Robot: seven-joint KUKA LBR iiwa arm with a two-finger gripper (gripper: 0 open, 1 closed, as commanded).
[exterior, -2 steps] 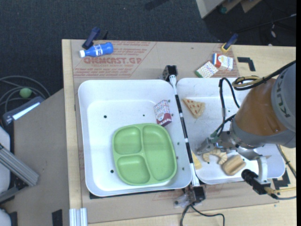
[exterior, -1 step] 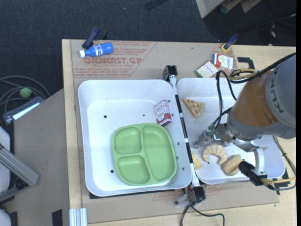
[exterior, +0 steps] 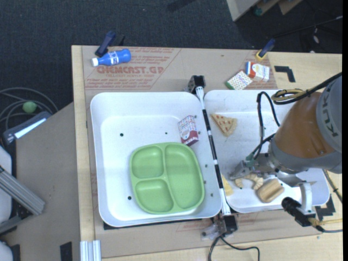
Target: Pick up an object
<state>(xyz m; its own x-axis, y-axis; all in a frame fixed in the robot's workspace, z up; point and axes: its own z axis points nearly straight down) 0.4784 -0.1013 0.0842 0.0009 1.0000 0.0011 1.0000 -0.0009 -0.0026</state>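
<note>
Camera view, smooth green sectioned plate (exterior: 165, 177), triangular waffle (exterior: 223, 124)

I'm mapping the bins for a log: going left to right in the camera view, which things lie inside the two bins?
Green divided plate → small red-and-white packet → pizza-slice toy → bread-roll toy.

One overhead camera; slanted down on bins (exterior: 103, 145).
</note>
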